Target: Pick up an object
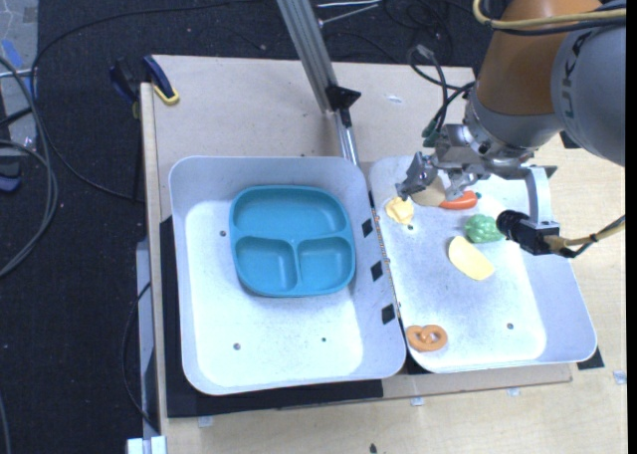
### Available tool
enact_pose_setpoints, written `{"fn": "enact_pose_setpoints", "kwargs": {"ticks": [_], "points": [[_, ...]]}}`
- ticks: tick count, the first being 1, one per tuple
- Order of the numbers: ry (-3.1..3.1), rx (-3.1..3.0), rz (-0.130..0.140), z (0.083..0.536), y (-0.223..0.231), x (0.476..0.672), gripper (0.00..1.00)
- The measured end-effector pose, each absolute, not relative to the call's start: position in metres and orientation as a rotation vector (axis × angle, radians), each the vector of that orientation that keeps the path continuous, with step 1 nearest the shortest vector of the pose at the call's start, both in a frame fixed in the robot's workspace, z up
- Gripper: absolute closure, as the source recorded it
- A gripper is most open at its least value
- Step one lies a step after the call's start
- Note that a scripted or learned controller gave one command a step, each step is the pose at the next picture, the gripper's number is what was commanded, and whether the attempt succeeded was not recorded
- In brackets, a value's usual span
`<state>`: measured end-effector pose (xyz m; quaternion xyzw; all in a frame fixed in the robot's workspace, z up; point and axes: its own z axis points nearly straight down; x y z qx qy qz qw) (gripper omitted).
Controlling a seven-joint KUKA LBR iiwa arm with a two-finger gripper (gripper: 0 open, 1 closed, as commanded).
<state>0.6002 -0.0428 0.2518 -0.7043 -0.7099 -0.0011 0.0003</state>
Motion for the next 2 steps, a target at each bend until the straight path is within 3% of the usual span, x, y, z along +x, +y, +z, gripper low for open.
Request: {"fn": "enact_pose_setpoints", "kwargs": {"ticks": [2], "points": [[-2.228, -2.211, 0.001, 0.229, 0.065, 0.574, 1.00]]}}
